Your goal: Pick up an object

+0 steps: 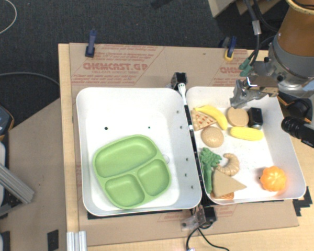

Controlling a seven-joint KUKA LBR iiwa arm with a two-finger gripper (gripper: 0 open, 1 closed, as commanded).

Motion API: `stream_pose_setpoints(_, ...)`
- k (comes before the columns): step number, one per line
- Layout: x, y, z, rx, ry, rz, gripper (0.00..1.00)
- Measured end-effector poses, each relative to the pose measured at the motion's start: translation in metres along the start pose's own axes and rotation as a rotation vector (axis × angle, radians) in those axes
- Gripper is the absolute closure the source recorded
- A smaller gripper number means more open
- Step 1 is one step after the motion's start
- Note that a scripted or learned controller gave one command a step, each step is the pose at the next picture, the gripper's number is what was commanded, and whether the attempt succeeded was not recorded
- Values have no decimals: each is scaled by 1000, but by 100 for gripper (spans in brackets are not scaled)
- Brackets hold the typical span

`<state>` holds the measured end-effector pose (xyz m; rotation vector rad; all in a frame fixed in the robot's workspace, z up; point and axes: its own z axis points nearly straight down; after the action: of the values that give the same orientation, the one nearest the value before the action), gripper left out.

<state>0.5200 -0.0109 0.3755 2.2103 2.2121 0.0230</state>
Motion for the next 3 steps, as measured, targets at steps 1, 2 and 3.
stream_pose_setpoints(1,-62,-21,86,28,-1,8,100)
stream_pose_setpoints(2,129,-46,139,29,5,-17,100)
stream_pose_setpoints(3,153,-33,122,18,0,-2,100)
